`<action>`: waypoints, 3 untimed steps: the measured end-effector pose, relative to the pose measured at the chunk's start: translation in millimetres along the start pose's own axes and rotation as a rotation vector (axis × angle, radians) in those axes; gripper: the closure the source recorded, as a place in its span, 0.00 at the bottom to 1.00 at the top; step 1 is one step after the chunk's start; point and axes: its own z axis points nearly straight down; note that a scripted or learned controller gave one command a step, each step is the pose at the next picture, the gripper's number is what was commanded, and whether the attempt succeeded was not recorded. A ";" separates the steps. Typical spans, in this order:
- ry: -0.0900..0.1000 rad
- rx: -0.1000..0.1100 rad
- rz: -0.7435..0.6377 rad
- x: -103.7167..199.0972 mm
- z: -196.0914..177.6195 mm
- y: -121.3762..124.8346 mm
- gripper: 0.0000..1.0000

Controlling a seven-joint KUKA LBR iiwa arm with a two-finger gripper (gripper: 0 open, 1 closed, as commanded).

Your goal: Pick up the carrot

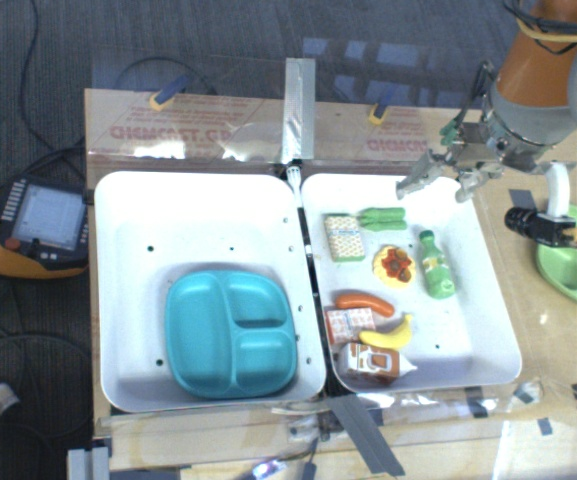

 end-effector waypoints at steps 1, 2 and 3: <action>0.000 0.003 0.160 14.0 120.9 -44.5 0.00; 0.001 0.000 0.027 -38.9 159.3 -45.4 0.00; 0.000 0.000 0.012 -23.4 154.1 -2.9 0.00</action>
